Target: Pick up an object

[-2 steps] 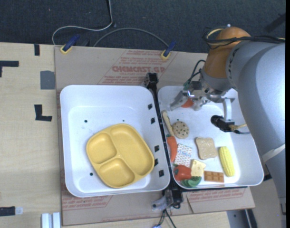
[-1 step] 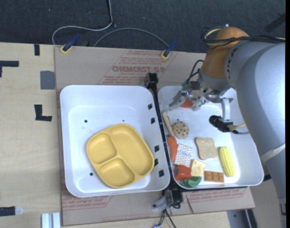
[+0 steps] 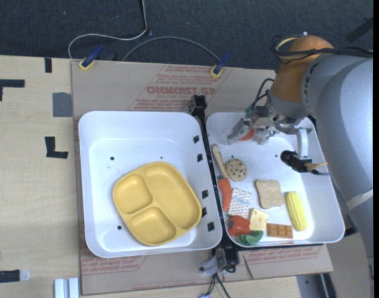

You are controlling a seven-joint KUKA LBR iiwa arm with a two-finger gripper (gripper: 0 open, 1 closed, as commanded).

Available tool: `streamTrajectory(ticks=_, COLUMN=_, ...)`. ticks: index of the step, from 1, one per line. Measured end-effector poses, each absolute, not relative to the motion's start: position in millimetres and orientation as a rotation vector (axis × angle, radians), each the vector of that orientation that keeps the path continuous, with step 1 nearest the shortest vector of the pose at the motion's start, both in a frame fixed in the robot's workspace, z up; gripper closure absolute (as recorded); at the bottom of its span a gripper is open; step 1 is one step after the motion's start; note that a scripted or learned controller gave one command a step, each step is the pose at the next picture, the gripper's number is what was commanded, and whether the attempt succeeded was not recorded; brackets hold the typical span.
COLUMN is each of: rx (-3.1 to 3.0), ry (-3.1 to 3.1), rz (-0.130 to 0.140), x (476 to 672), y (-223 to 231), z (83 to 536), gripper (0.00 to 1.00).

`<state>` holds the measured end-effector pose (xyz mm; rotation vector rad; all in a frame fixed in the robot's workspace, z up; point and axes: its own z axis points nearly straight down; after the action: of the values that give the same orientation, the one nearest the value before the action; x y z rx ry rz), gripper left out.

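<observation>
Nearest to the camera, along the front edge of the right bin, lay a brown cracker, a yellow cheese piece and a red-and-green pepper, all packed close together. Just behind them were a corn cob near the right wall, a slice of bread, a patterned square and an orange carrot against the left wall. A round cookie and a pale stick lay a little farther. Between the corn and the cookie the white floor was bare, and the far part of this bin had much open room.

In the left bin a yellow divided plate sat tilted, with free floor around it, most at the far side.

Farther still, the gripper hung over the far left part of the right bin, close to its back rim. An orange-red thing was at the fingers, but I cannot tell if they were apart or clamped on it. The table reached beyond.
</observation>
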<state>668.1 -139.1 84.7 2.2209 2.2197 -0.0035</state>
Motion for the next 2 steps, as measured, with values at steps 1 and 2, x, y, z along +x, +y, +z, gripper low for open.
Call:
streamTrajectory(ticks=1, rx=2.219, ry=2.221, rz=-0.004, x=668.1, y=-130.1, z=84.5, gripper=0.0)
streamTrajectory(ticks=2, rx=2.221, ry=2.22, rz=-0.003, x=668.2, y=-146.5, z=84.9, gripper=0.0)
